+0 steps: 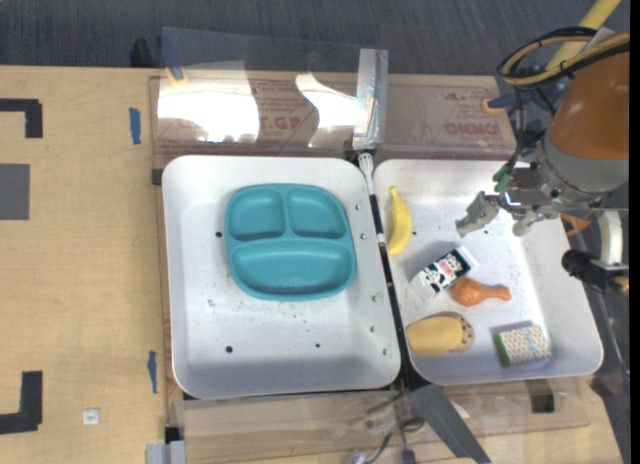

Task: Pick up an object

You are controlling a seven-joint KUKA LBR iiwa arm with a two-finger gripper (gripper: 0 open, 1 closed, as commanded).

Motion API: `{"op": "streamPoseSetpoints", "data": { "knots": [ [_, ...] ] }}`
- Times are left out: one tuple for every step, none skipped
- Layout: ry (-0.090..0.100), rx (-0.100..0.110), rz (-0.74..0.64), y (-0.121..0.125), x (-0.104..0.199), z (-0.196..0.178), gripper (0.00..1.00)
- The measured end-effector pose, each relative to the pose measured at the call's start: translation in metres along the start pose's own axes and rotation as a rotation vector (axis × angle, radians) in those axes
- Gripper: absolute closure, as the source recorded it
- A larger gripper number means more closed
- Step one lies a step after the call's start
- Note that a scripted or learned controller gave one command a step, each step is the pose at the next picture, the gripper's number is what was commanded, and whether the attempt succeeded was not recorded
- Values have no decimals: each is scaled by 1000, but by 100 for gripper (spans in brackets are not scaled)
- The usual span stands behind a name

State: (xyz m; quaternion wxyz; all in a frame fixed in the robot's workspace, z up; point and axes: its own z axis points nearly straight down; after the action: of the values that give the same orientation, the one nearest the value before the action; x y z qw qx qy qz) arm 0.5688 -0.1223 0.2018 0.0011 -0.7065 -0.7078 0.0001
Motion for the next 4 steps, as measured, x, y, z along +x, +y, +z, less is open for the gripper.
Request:
{"op": "streamPoseSetpoints", "data": {
  "knots": [
    [-4,-32,-68,-34,-2,89,0],
    [-28,-71,-279,-62,15,93,0],
    [-3,-9,-52,-29,12,0,0],
    [-7,-30,-213,-58,-14,88,0]
  ]
}}
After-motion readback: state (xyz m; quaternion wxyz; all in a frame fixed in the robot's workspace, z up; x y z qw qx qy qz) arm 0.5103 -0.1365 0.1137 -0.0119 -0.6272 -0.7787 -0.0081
